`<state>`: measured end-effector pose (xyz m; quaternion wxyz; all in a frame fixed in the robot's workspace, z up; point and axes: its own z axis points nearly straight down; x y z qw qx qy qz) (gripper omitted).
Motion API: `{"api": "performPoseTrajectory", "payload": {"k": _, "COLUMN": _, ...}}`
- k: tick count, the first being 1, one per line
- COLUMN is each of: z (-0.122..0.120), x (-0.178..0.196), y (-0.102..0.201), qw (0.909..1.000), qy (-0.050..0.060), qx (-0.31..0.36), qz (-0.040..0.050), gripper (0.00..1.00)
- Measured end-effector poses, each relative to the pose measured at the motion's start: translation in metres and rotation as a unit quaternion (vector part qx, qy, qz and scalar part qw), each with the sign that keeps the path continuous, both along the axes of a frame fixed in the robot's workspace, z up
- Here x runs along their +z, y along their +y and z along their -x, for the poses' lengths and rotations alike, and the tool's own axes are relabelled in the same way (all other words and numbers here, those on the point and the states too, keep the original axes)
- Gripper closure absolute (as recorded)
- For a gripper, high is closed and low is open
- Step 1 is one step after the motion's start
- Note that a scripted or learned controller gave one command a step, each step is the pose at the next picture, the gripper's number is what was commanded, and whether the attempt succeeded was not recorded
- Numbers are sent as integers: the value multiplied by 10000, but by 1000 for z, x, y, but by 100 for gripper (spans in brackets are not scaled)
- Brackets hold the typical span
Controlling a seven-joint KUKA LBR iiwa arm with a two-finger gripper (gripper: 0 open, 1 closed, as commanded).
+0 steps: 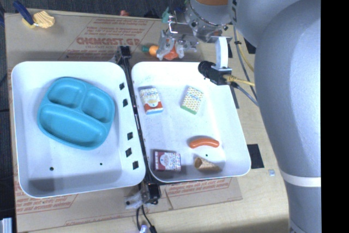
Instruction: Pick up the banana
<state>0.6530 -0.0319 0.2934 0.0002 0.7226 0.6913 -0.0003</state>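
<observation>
You have two shallow white bins side by side on the cardboard-covered surface [98, 35]. The left white bin [22, 117] holds a single blue plastic plate with three compartments [76, 112], lying tilted across its floor. The right white bin [232, 123] holds five small things, all apart from one another: a small white box with an orange picture [150, 100] near the dividing rim, a pale patterned packet with a green edge [192, 100] beside it, an orange-red toy sausage [204, 143] nearer the front, a tan wedge like a slice of bread [206, 163] just below that, and a dark red flat box [166, 161] at the front corner. The metal claw [177, 41] hangs above the surface just beyond the far rim of the right bin, next to a small orange and green piece [155, 51]; you cannot tell whether it is spread or pressed together. A pale yellow lump with a blue handle [42, 19] lies at the surface's far left corner, well apart from the claw; you cannot tell whether that is the banana.
</observation>
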Motion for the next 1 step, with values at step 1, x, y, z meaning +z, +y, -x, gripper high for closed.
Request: {"api": "performPoseTrajectory", "payload": {"k": 1, "z": 2, "x": -86, "y": -70, "qw": 9994, "qy": 33, "qx": 346, "qz": -1, "gripper": 100}}
